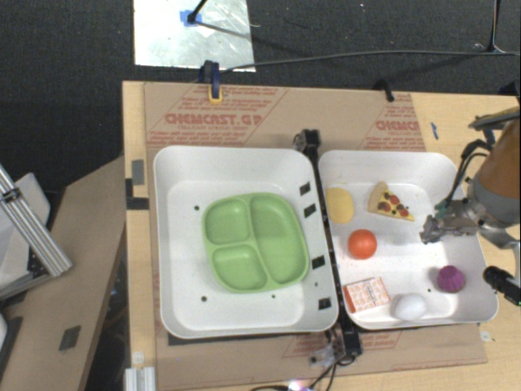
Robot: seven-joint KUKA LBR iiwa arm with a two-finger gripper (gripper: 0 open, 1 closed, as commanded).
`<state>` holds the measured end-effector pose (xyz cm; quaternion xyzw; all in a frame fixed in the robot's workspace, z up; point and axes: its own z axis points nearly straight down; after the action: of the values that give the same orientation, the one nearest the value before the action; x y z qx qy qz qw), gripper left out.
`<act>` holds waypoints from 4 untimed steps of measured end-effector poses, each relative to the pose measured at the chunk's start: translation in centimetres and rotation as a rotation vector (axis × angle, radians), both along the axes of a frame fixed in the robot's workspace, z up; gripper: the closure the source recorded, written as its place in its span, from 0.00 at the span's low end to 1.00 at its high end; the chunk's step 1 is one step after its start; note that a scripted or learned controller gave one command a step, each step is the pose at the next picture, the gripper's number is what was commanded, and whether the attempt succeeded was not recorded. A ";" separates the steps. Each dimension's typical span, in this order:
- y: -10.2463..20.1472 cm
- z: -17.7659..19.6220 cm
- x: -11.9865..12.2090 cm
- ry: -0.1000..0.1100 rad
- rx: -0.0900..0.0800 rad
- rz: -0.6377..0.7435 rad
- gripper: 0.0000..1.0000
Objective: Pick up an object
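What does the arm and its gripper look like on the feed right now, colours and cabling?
The arm enters at the right edge: a rounded orange band with grey casing above and below it. A thin dark cable loops along its left side. The two-finger gripper is a small dark grey metal assembly, its details too small to make out.
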<state>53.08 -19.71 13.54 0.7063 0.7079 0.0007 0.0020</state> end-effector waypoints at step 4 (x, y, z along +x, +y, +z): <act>12.3 9.8 3.1 0.001 0.005 0.008 1.00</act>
<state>56.14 -7.44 23.36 0.7034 0.7108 0.0019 -0.0001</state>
